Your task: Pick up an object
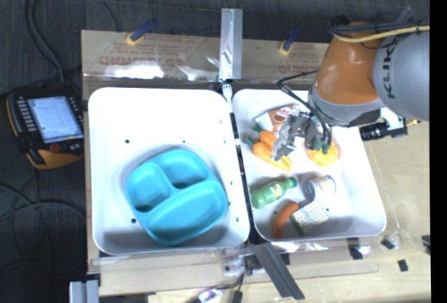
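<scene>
You have two shallow white bins side by side on the bench, and the metal divider post point(231, 43) rising behind their shared edge makes a handy landmark. The left bin point(112, 120) lies forward and left of that post; the right bin point(363, 190) lies forward and right of it.

The arm point(363, 75) comes in well to the right of the post, its orange band sitting above the back part of the right bin. A divided blue plate point(176, 193) lies in the left bin, forward and left of the post, tilted slightly and close to the bin's front wall.

The gripper point(283, 148) hangs over the right bin, forward and a little right of the post, pointing down among the toys there. You cannot tell from this view whether it is spread or pressed together, and nothing is visibly pinched in it.

Just below it, on the side nearer the post, lies an orange carrot-like toy point(264, 148). A yellow toy point(325, 151) sits farther right, partly hidden by the wrist. Farther forward from the post lie a green bottle point(272, 193), a small silver can point(320, 188), and an orange-and-green piece point(286, 216) near the front wall. A handheld pendant point(47, 123) rests on the floor far left of the post.
</scene>
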